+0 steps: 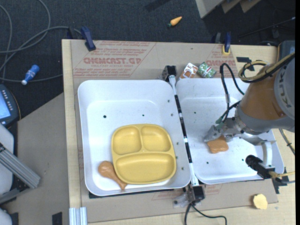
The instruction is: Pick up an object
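Right now, jaws (214,136) poised in right bin (201,97), lower-centre frame; brown lump (218,146) just below-right of them; jaw state indiscernible.

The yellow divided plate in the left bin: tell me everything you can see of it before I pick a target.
The yellow divided plate looks like smooth plastic, a rounded rectangle with three compartments: two small ones toward the far side, one wide one at the near side. It lies flat and upright in the near half of the left bin. A toy drumstick lies against its near-left edge. The gripper is over the other bin.

Pincer (212,136) low, arm bent.
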You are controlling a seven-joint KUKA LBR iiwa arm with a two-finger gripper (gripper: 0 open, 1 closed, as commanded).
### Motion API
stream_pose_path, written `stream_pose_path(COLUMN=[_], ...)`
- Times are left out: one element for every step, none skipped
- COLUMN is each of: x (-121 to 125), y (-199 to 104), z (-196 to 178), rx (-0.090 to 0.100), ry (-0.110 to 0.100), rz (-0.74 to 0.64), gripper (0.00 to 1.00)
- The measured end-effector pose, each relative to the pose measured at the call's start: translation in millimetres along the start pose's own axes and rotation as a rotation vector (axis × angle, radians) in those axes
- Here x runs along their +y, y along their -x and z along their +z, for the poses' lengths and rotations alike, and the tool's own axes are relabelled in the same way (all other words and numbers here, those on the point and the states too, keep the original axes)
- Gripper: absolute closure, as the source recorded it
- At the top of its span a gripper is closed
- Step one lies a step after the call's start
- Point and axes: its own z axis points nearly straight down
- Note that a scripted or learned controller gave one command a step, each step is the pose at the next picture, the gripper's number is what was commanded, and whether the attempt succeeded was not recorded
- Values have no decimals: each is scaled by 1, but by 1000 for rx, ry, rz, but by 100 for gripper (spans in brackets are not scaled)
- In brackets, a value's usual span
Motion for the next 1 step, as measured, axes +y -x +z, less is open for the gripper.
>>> stream_pose_path(x=[25], y=[-88], z=[-96], rx=[0], ry=[10], rz=[-11], gripper=[100])
